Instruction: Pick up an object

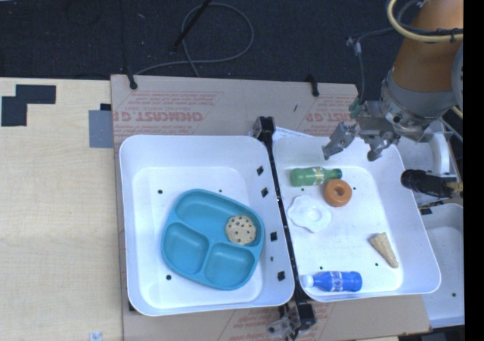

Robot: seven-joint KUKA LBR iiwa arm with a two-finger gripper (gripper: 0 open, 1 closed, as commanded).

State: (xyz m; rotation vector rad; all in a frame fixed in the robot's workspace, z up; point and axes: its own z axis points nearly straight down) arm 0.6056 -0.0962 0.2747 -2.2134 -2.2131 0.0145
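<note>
Over the right bin's far edge: the gripper [354, 147] hangs with its two fingers spread wide apart, nothing between them.
Arm: grey, with an orange section [432, 37] above the wrist, reaching in from the right side of the view.
Right bin [427, 256]: white and shallow, holding five loose things.
Green bottle [315, 175]: lying on its side near the bin's far edge, just below the gripper and apart from it.
Donut [338, 193]: orange-brown ring, just beside the green bottle's right end, toward the near side.
White piece [309, 214]: flat and pale, looks like a fried egg, lying near the divider, just left of and below the donut.
Cone [385, 248]: tan, lying toward the bin's right wall, well apart from the donut.
Blue bottle [335, 280]: on its side along the near wall, white cap pointing left.
Left bin [136, 181]: white, side by side with the right bin, carrying a blue tray.
Blue tray [193, 245]: three compartments, set at a tilt in the bin.
Cookie [241, 230]: round, speckled, in the tray's right-hand compartment.
Desk [53, 203]: pale wood surface to the left of the bins.
</note>
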